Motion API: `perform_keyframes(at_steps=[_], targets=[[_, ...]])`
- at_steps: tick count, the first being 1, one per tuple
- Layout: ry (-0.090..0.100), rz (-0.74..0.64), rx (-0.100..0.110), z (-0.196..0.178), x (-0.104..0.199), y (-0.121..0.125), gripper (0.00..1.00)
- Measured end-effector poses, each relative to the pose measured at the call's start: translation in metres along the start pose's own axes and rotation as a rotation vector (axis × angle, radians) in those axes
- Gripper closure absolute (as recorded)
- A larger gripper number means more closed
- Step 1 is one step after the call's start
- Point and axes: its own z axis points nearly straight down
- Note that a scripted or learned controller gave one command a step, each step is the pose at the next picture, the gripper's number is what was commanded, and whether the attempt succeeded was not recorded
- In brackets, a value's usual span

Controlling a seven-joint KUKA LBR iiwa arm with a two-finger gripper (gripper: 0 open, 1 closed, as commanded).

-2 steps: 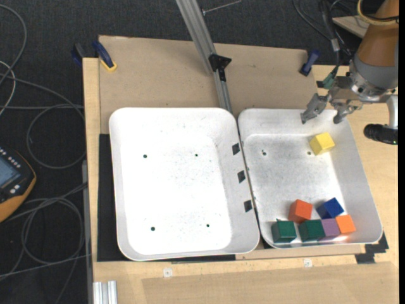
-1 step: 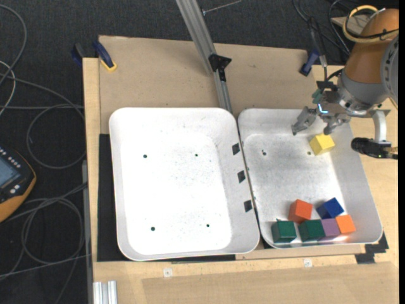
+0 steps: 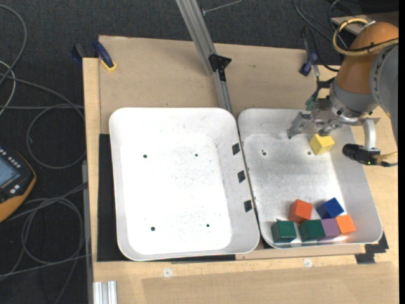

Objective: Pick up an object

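The yellow block (image 3: 321, 144) sits at the far end of the right bin (image 3: 278, 176), directly under the claw (image 3: 314, 124) and a touch toward the near side of it. It looks roughly cubic, so no long axis matters for the approach; it seems turned a little out of line with the bin's walls. Whether the block is resting on the bin floor or hanging just below the claw is hard to judge from this slant.

The claw's grey fingers spread out above the block, one reaching left toward the bin's middle. They look parted, with nothing visibly pinched between them, though the block's top edge is very close to them or touching.

Well apart, at the bin's near end, a cluster of blocks (image 3: 313, 221) lies packed together: orange, blue, purple and green ones.
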Motion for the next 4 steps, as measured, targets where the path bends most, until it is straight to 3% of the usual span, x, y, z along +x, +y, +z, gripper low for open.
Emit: perform_keyframes(at_steps=[1, 2, 4], targets=[[0.001, 0.0, -0.007, -0.014, 0.001, 0.002, 1.0], [0.01, 0.0, 0.01, -0.059, 0.001, 0.004, 1.0], [0.009, 0.0, 0.008, -0.161, 0.005, 0.007, 1.0]])
